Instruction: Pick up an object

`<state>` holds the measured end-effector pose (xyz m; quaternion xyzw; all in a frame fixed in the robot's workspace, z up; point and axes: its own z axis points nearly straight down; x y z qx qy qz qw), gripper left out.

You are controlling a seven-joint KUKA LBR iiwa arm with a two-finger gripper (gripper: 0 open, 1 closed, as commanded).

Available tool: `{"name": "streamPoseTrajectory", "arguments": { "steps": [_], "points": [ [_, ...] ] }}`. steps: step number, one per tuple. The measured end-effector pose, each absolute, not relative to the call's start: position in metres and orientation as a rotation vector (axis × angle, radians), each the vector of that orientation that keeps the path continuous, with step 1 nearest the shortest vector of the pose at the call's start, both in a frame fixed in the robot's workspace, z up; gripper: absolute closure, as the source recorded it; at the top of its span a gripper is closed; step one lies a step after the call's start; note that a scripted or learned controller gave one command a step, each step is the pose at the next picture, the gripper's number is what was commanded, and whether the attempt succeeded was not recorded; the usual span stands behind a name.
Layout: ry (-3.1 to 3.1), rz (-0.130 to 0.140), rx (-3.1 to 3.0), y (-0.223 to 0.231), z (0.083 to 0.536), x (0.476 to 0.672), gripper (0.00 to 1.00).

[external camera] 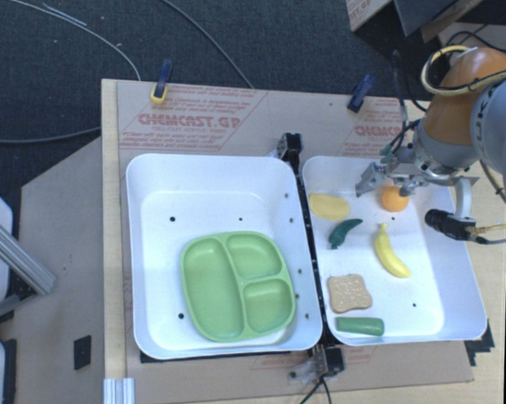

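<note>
Camera view: fingers [392,182] straddle orange [394,199].

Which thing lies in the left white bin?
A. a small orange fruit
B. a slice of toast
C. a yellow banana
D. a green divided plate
D: the light green plastic plate with three compartments lies in the left shallow white bin, while the yellow banana, the brown toast slice and the small round orange fruit are all in the right shallow white bin.
</note>
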<state>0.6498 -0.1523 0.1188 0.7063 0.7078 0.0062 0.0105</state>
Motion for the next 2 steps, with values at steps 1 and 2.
{"name": "streamPoseTrajectory", "arguments": {
  "steps": [1, 2],
  "points": [
    [2.210, 0.015, 2.208, -0.152, 0.124, 0.648, 1.00],
    [2.216, 0.005, 2.217, -0.151, 0.180, 0.640, 1.00]
  ]
}}
